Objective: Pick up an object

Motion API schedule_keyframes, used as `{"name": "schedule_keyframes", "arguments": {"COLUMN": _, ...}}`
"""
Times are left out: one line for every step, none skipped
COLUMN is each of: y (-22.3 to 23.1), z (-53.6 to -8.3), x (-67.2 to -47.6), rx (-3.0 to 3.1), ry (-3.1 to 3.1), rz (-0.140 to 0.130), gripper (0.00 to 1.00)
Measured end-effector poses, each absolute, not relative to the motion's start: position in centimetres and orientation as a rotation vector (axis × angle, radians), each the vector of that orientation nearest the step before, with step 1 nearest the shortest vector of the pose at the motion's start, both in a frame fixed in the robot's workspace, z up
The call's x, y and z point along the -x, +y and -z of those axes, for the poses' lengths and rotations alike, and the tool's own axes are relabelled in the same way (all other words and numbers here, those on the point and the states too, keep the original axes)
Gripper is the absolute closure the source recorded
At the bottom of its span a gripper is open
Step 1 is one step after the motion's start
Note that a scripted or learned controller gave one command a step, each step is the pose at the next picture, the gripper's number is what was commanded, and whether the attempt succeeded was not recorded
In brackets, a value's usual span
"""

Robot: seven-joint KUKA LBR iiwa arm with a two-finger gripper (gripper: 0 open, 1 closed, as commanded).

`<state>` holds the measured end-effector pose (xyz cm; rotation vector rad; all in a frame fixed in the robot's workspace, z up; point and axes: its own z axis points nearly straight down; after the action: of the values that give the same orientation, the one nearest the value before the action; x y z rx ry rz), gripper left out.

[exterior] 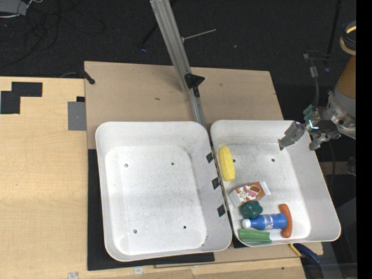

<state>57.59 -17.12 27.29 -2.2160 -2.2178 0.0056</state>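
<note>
Corn cob [226, 162] near bin [302, 179] divider, pincer [302, 135] open, apart.

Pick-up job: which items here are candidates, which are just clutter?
Candidates, all in the right bin:
yellow corn
snack packet
dark green lump
blue bottle
orange sausage
green pod
gripper at the bin's far right edge

Clutter:
left bin
metal rail
cables
</note>
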Motion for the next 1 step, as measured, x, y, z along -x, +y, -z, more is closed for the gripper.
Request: {"name": "schedule_keyframes", "arguments": {"y": -17.14, "z": -27.53, "x": -57.66, "rx": 2.219, "ry": -2.22, "rz": -0.002, "gripper": 0.0}}
